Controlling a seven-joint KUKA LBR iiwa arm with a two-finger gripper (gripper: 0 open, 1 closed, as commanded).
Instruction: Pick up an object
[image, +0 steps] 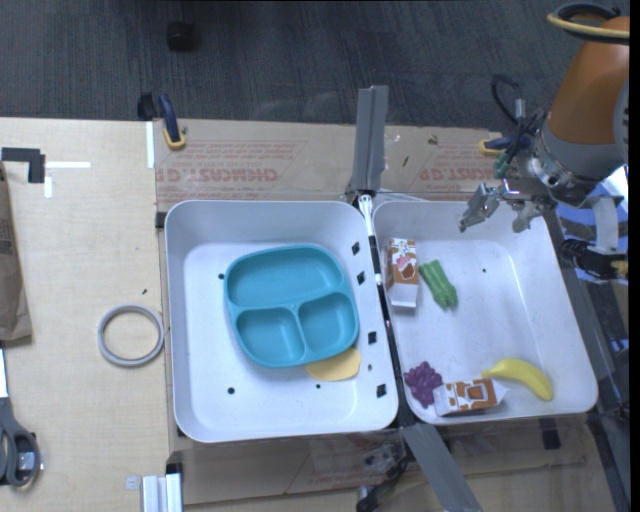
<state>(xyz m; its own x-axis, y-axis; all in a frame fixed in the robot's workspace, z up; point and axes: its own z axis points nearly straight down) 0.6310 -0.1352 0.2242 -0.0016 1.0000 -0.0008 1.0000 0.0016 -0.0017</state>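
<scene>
I see gripper (497, 207) over right bin (560, 290) far rim | jaws spread, grasping nothing | green pepper (438, 283) nearest, so likeliest pick

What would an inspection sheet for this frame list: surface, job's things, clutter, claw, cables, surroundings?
Surface: two white bins, left bin, right bin, on a wooden bench.
Job's things: right bin holds two small cartons, green vegetable, banana, purple grapes; left bin holds blue divided plate over a yellow piece.
Clutter: tape ring, scissors, on the bench.
Claw: claw open above the right bin's far edge, holding nothing.
Cables: cables beside the wrist.
Surroundings: dark floor.
</scene>
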